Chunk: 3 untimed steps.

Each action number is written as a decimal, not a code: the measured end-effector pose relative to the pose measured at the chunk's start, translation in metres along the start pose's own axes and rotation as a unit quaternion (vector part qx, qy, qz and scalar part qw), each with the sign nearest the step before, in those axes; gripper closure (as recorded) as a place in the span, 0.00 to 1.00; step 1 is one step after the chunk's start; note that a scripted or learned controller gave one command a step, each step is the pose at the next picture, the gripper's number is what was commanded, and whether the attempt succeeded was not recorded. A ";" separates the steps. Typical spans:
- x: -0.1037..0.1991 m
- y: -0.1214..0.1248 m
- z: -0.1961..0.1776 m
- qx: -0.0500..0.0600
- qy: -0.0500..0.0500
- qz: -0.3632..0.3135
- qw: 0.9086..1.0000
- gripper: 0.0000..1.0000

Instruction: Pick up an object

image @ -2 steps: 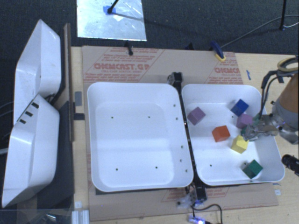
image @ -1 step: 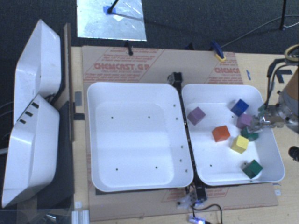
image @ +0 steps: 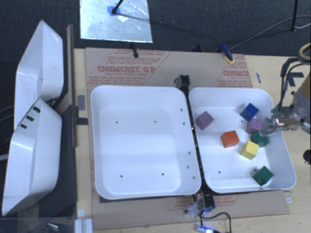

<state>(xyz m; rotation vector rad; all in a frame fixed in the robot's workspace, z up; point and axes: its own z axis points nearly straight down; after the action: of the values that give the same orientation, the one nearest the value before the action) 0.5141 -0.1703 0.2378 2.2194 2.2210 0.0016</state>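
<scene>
In the right bin (image: 279, 154), a light purple block (image: 253, 125) lies just beside the gripper (image: 268, 126), crowded by a blue block (image: 249, 111), dark green piece (image: 259, 139) and yellow block (image: 249, 149). An orange block (image: 230, 139) sits nearby. The arm (image: 301, 113) reaches in low from the right; I cannot tell the gripper's state.

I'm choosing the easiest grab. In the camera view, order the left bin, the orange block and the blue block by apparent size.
1. Left bin, far the largest.
2. and 3. Orange block and blue block: they look much alike, so I won't rank them.
</scene>
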 end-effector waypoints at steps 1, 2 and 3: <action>0.061 0.007 -0.001 0.000 0.001 -0.002 1.000 1.00; 0.112 0.016 -0.003 0.001 0.001 -0.002 1.000 1.00; 0.161 0.003 0.004 0.001 0.001 -0.002 1.000 1.00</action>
<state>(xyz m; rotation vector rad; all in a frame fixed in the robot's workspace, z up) 0.5167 -0.0093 0.2342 2.2168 2.2274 0.0008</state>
